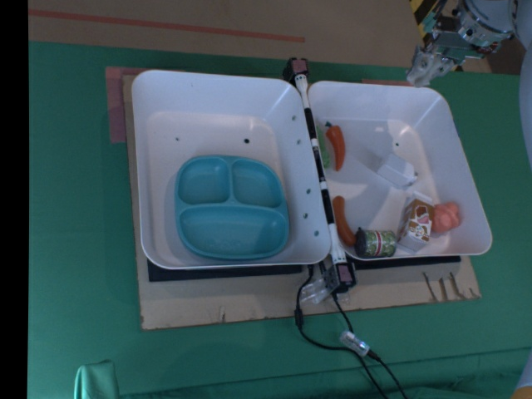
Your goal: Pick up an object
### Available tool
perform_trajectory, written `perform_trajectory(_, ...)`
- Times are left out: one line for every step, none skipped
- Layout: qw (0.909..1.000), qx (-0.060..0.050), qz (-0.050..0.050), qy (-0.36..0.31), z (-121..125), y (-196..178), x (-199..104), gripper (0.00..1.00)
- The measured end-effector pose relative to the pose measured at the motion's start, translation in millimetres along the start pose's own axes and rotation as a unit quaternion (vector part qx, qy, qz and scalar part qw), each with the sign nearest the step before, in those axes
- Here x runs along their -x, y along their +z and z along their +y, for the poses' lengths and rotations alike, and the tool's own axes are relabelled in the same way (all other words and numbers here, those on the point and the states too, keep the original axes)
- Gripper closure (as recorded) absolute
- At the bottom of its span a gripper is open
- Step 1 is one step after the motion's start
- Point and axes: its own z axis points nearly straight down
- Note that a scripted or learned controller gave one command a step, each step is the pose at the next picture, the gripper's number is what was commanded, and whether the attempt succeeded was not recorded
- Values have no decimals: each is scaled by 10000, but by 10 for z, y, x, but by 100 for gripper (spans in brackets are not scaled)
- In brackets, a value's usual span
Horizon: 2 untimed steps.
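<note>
Two white bins sit side by side on a green bench. The left bin (158,123) holds a blue plate (232,208) with three parts in it. The plate lies flat near the front of the bin.

The right bin (432,119) holds the small things. A carrot (336,145) lies near the back, just beside the wall between the two bins. A white block (396,170) rests in the middle of the bin, tilted a bit. A long orange sausage (342,219) lies along the left wall, near the front. A small dark can (376,242) lies on its side at the front edge, touching the end of the sausage. Beside the can stands a little carton (417,221) with a brown and white picture on it. A pink toy (447,215) sits just behind the carton — they touch.

The gripper (421,75) is up at the top right, above the back rim of the right bin. It is well apart from all the things in the bin — it holds nothing. I cannot tell if it is apart or together, as it is too small and blurry.

Black cables (332,327) trail over the bench in front of the bins.
</note>
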Motion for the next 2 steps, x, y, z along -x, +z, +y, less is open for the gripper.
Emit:
perform_trajectory(10000,-2,-3,1,-1,1,2,0)
perform_trajectory(10000,71,-41,21,23,-201,15,100)
